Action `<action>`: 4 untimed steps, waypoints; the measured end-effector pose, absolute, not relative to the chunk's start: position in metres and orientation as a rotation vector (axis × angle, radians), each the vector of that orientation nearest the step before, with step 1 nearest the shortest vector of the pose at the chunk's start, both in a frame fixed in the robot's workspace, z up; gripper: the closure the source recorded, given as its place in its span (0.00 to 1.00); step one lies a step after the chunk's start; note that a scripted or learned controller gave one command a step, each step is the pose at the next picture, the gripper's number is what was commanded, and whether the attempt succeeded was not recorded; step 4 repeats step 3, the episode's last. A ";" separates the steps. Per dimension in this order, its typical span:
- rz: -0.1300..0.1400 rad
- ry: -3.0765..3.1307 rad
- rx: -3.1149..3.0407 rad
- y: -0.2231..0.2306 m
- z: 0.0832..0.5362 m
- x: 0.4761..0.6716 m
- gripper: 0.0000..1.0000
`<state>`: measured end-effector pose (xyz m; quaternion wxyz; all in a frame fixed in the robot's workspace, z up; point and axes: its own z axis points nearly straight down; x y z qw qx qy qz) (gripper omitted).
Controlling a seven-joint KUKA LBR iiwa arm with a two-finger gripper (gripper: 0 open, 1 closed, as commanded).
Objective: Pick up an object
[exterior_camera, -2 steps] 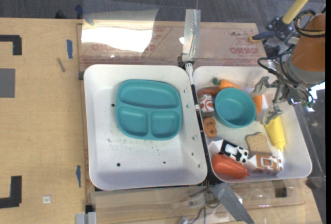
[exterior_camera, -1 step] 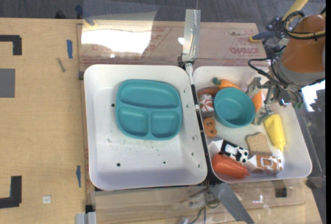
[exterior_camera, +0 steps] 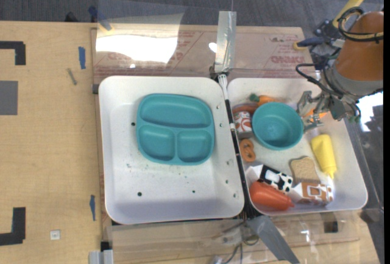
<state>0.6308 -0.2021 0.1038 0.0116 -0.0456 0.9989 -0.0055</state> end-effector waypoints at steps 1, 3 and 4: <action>-0.006 3.118 -0.082 -0.169 0.216 0.658 1.00; -0.010 3.071 -0.555 -0.212 0.108 0.638 0.00; -0.010 3.071 -0.555 -0.212 0.108 0.638 0.00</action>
